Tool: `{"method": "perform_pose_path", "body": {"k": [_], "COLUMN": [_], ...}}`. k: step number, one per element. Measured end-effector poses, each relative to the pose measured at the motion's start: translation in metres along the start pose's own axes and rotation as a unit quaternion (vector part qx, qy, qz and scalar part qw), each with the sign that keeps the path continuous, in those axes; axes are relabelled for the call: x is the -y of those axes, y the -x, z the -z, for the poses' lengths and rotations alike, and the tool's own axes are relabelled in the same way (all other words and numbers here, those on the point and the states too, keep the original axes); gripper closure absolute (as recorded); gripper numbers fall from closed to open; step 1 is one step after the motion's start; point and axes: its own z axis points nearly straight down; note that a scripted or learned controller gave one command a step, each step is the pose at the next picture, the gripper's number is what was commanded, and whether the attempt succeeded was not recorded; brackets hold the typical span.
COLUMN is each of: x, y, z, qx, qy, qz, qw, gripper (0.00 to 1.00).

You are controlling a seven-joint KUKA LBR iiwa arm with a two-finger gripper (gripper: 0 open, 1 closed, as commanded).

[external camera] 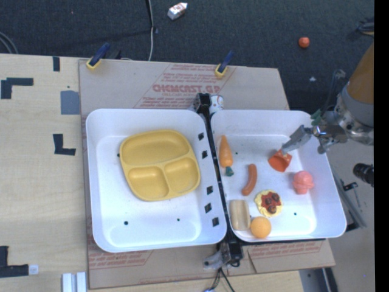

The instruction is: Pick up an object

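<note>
Here, pincer (294, 145) over orange-red toy (280, 161), grip state unclear, cardboard (182, 90) print "CHEMCAST GP"

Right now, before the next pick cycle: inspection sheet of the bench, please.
Surface: two white bins side by side, left bin and right bin, on a cardboard sheet clamped at its far edge.
Job's things: right bin holds a carrot, sausage, red-orange piece, pink piece, small pizza, orange ball and tan block.
Clutter: yellow divided tray in the left bin.
Grippers: gripper over the right bin, right at the red-orange piece; a grasp cannot be confirmed.
Cables: black cable across the floor behind the bench.
Surroundings: dark floor with a small white item and an orange ball.
</note>
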Motion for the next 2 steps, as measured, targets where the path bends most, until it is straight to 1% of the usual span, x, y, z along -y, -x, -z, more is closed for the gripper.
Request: {"method": "perform_pose_path", "body": {"k": [1, 2], "x": [-0.016, -0.014], "y": [-0.060, -0.047], "z": [-0.107, -0.176], "qx": [-0.002, 0.000], "qy": [-0.004, 0.001], "qz": [0.002, -0.001], "qw": [1.0000, 1.0000], "gripper": [0.00, 0.00]}}
